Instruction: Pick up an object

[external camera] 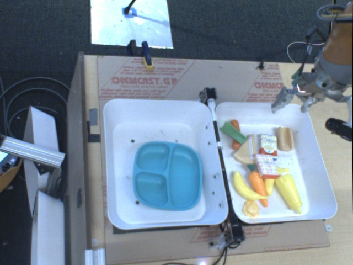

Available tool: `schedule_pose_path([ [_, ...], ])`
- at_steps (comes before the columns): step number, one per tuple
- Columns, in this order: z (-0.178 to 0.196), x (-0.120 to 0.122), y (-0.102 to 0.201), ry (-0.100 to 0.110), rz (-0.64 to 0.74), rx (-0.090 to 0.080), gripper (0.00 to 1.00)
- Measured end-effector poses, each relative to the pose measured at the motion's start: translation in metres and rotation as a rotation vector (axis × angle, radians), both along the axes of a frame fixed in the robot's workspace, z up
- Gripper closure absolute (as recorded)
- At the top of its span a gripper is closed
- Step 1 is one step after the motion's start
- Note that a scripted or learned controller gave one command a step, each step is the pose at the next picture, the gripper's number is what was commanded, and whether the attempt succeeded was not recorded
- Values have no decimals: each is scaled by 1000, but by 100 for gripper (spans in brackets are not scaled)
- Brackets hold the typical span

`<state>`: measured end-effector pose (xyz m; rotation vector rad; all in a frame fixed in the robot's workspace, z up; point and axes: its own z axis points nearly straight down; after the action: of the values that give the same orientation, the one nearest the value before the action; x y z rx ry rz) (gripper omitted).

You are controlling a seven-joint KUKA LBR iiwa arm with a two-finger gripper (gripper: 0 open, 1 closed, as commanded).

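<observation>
Toy foods [263,170], glossy plastic, crowd the right bin [322,173]; tool [292,99] hovers spread, gripping nothing.

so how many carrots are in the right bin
2. One carrot lies near the bin's upper left, partly under a green piece. The other carrot is lower, between the banana and the corn. More may be hidden.

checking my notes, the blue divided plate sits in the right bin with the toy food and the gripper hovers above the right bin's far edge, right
Not quite. The camera view shows the blue divided plate alone in the left bin; the toy food lies in the right bin. The gripper does hover above the right bin's far edge.
</observation>
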<state>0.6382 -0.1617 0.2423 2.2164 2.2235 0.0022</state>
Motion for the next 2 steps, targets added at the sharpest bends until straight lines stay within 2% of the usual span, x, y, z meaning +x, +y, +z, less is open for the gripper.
schedule_pose_path([
  [1,-61,-27,89,7,8,5,0],
  [2,-58,-122,82,8,-5,2,0],
])
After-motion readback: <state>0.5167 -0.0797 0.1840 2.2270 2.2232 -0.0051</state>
